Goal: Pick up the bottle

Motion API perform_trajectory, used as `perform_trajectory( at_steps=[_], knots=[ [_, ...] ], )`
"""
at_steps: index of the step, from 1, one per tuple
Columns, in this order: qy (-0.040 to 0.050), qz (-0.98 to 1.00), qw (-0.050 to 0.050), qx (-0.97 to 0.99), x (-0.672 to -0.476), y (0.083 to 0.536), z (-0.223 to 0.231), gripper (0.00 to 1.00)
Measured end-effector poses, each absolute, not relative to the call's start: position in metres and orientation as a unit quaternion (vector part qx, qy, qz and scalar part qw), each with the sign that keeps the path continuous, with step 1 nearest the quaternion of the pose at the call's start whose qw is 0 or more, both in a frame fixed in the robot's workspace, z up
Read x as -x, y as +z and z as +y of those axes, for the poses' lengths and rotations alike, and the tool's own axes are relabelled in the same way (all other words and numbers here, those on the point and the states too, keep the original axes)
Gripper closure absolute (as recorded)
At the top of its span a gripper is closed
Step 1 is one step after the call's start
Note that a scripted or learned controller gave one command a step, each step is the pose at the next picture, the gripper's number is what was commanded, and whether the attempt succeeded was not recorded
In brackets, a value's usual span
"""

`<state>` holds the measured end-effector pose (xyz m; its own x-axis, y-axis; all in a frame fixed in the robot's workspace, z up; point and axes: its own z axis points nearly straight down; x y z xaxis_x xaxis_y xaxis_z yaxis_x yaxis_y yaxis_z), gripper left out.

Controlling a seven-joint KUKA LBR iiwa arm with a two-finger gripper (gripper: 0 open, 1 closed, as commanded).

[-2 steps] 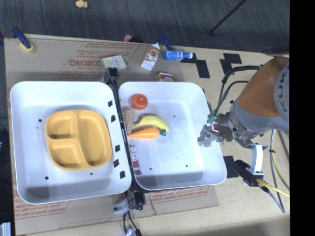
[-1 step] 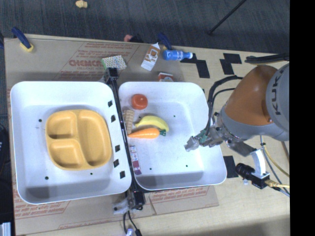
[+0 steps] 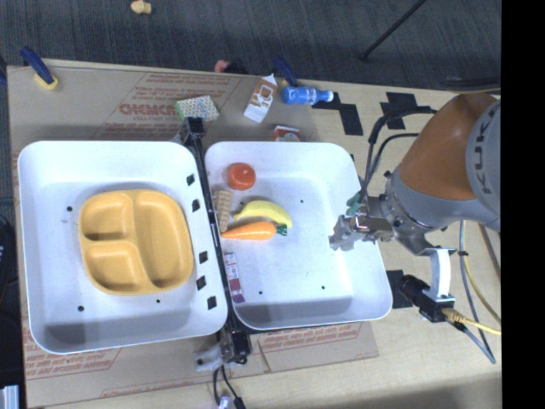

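Starting at the near edge of the bench, two shallow white bins are seen side by side on cardboard. The left bin is occupied by a yellow divided tray lying flat near its middle. The right bin is entered from its right side by the grey arm, and the gripper is placed low over the bin's right part, apart from every object. Whether the jaws are wide or narrow cannot be told from this slant. Left of the gripper, a carrot is laid flat, touched from behind by a banana. A ribbed cone-like item is found by the bin's left wall, and a red-orange round piece is set just behind it. Farther back, outside both bins, a small carton and a patterned sponge are seen on the bench. The blue bottle is lying on its side beyond the right bin's far edge, just beside the carton, well apart from the gripper.
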<state>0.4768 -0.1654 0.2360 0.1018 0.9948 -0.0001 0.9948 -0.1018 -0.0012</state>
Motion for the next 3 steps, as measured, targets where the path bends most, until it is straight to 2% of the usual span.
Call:
perform_trajectory(
  at_steps=[1, 2, 3],
  knots=[
    [0.0013, -0.621, 0.002, 0.784, -0.476, 0.185, -0.178, 1.00],
    [0.0013, -0.529, 0.002, 0.849, -0.476, 0.192, -0.188, 1.00],
    [0.0009, -0.629, 0.003, 0.778, -0.476, 0.201, -0.157, 1.00]
  ],
)
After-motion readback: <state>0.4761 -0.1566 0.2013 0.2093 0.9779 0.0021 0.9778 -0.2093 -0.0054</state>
